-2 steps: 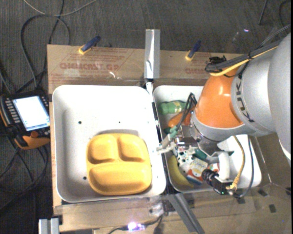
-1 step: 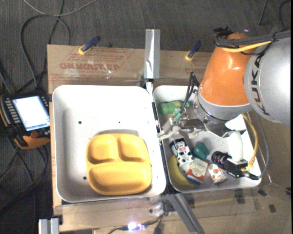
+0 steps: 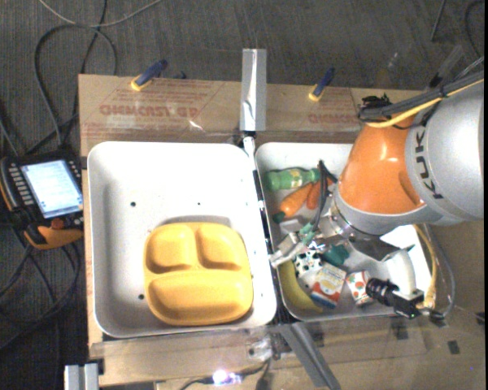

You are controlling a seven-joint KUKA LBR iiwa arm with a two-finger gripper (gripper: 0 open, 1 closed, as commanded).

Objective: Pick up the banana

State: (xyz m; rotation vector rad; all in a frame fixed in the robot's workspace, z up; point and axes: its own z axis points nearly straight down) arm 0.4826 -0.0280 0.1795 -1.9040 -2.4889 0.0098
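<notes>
The banana lies curved along the front left corner of the right bin, partly under a small carton. My gripper hangs low over the clutter in the middle of that bin, just behind and above the banana. The arm's orange band and grey wrist hide the right half of the bin. Nothing that I can make out is in the gripper.
The right bin also holds a green bottle, an orange carrot-like piece, a black-and-white spotted item, a teal piece and two small cartons. A yellow divided tray lies in the left bin.
</notes>
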